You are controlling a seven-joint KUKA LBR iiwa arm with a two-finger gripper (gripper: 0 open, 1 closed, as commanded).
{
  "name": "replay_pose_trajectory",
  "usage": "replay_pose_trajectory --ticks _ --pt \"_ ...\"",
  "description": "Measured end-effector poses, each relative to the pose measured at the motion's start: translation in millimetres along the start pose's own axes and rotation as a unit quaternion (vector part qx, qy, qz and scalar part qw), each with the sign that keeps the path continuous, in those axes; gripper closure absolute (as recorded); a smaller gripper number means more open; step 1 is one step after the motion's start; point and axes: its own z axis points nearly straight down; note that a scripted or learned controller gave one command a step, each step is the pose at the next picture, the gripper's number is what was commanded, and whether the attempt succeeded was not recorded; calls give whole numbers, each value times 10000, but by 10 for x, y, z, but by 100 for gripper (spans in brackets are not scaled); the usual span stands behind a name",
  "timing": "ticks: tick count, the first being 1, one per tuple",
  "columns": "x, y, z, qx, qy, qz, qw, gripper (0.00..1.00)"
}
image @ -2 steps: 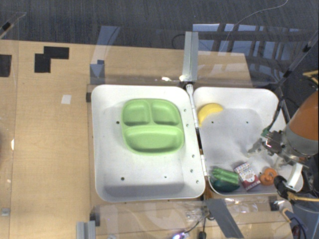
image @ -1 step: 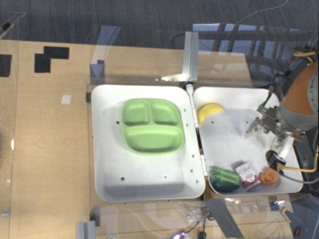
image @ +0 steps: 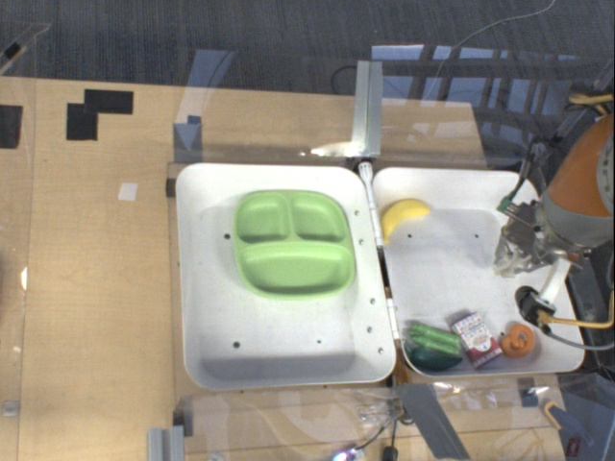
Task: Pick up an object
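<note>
Both shallow bins, the left bin (image: 207, 349) and the right bin (image: 452, 286), look like smooth white plastic with a soft, slightly glossy sheen, and the green divided plate (image: 293, 243) in the left one is smooth matt plastic. The bench top (image: 86, 286) has a pale wood-grain finish under a clear, reflective sheet, while the upright bracket (image: 368, 109) behind the bins looks like brushed grey metal. In the right bin the yellow banana (image: 404, 215) appears smooth and faintly shiny, the small carton (image: 475, 338) looks like printed paper or card, and the gripper (image: 519, 248) shows dull grey metal parts.
</note>
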Motion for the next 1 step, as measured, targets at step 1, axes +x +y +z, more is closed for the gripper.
replay_pose_trajectory --ticks 1 --pt "507 631 -1560 -5 -1 -410 9992 100"
